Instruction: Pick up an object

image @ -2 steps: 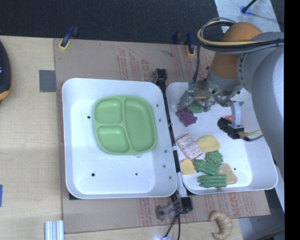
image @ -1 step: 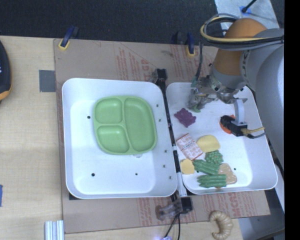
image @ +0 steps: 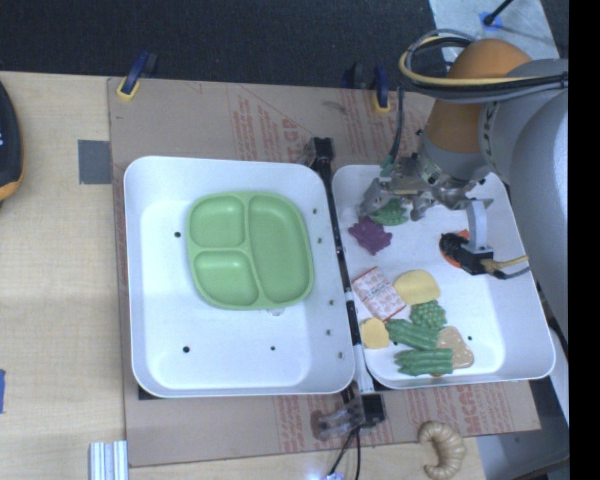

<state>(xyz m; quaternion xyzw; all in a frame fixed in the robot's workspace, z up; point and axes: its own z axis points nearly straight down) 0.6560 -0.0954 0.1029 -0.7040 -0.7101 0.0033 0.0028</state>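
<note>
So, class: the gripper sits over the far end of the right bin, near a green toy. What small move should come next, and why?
Probably a short descent. The gripper hovers at the small green leafy toy in the shallow white right bin, with the purple grape-like toy beside it.

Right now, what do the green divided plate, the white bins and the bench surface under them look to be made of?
Green divided plate: probably moulded plastic, matte with a soft sheen; uniform colour, rounded compartment ridges.
White bins, left and right: seemingly thin formed plastic, smooth and slightly glossy, with rounded rims.
Sheet under them: looks like brown cardboard, dull, with faded red print.
Bench: pale wood-look surface; whether laminate or real wood is unclear.
</note>
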